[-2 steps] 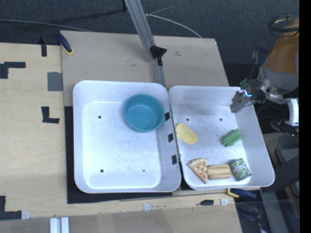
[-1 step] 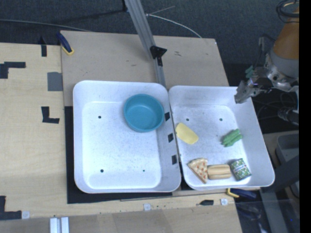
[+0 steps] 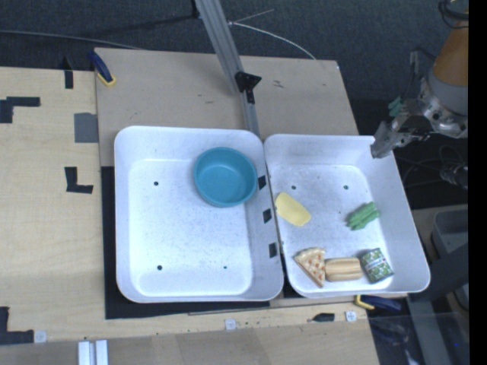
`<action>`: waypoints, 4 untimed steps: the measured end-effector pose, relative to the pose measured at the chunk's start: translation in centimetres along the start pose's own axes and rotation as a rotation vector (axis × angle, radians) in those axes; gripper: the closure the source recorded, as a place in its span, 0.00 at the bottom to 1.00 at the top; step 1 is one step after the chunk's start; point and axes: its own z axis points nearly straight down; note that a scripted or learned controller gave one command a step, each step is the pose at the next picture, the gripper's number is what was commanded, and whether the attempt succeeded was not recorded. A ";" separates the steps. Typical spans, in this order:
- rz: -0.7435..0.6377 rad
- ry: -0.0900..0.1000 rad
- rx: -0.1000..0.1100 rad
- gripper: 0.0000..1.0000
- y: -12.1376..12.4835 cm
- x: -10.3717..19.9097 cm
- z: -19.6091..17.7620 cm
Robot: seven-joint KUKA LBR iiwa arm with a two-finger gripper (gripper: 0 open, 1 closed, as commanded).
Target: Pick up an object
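Observation:
The right bin holds several small items. A yellow piece lies near its left wall and a green vegetable toy near its right side. Along the front sit a pizza slice, a hot dog and a small green packet. A blue bowl stands in the left bin at its back right. My gripper hangs at the far right corner of the right bin, above the rim, apart from all the items. Nothing shows in it.
A slanted metal pole crosses the bench from the top down to the gap between the bins. A blue and yellow clamp sits at the board's back left corner. Another clamp lies under the right bin's front edge.

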 end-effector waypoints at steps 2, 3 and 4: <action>-0.004 0.001 0.004 1.00 1.2 10.7 3.5; -0.004 0.001 0.002 1.00 1.5 15.5 2.9; -0.006 0.001 0.002 1.00 2.2 21.5 2.7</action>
